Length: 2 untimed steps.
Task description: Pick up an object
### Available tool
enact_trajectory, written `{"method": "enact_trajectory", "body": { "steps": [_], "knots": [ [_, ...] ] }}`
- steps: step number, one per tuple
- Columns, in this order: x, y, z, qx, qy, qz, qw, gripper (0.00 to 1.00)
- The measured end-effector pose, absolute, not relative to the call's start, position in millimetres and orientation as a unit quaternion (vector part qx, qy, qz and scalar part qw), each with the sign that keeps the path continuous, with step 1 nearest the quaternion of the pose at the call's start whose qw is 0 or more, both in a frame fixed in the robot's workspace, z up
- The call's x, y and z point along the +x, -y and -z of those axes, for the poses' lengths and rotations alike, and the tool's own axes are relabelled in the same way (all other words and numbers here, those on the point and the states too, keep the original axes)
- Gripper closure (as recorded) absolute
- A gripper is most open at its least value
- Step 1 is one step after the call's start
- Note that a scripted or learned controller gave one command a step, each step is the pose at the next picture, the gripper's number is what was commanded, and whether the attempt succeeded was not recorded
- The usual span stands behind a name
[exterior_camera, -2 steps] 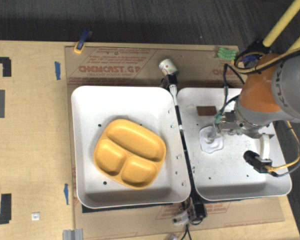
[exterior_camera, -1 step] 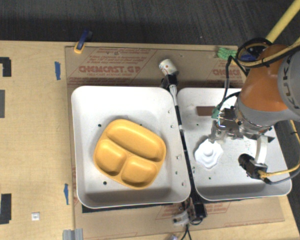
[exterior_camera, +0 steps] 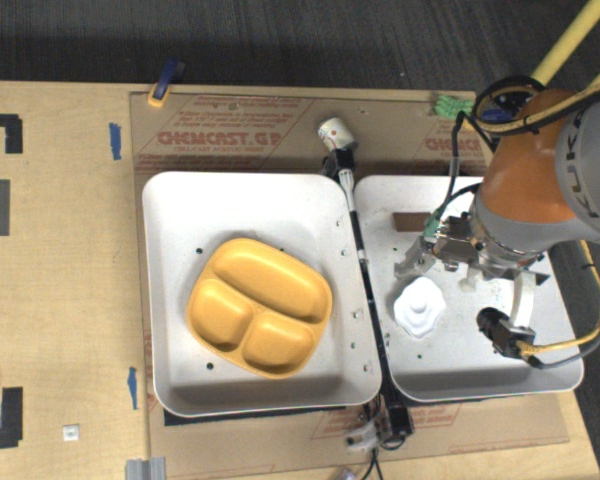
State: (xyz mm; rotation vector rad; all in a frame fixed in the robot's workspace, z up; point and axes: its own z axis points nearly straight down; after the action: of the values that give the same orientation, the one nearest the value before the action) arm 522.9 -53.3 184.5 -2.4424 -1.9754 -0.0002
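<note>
Two white bins (exterior_camera: 170, 268): left holds one yellow divided tray (exterior_camera: 260, 306); right, one white object (exterior_camera: 418, 308) beside the gripper (exterior_camera: 450, 258).

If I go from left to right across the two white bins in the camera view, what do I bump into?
Left bin → yellow tray → right bin → small white object → grey and orange robot arm.

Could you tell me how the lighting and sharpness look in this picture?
In the camera view the light is even and soft; the yellow divided tray shows mild sheen, the small white object nearly washes out against the right bin, and the arm's orange band is slightly blurred.
</note>
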Motion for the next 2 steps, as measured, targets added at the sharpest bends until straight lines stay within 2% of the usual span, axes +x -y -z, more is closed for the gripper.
{"method": "enact_trajectory", "body": {
  "steps": [1, 2],
  "knots": [
    [509.4, 152.0, -140.4, -0.815, 0.58, -0.0007, 0.001, 0.0],
    [523.3, 188.2, -84.6, -0.704, 0.71, 0.0033, 0.006, 0.0]
  ]
}}
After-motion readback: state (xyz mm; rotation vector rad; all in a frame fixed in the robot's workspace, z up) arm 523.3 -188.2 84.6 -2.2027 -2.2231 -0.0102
